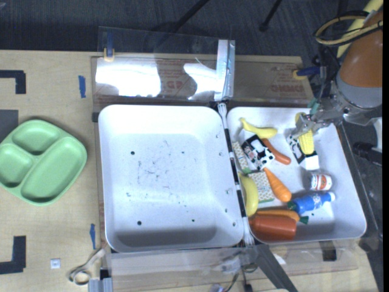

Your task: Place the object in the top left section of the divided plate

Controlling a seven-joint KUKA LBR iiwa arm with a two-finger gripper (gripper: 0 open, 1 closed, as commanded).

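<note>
Low in the frame, the right bin [355,221] crowds a red sausage [275,225], carrots and a blue bottle [313,202]. Above them the tool [306,126] sits at a corn cob [306,141], seemingly the object to lift; whether it grips, I cannot tell. At far left on the surface [55,72] waits the green divided plate [40,160], its upper-left section open for the drop.

We look down from one fixed camera above the bench [55,78], at a slant, far enough off to take in both bins, left [121,120] and right [346,169], side by side. The arm [364,72] enters from our right; floor lies along the top.
</note>
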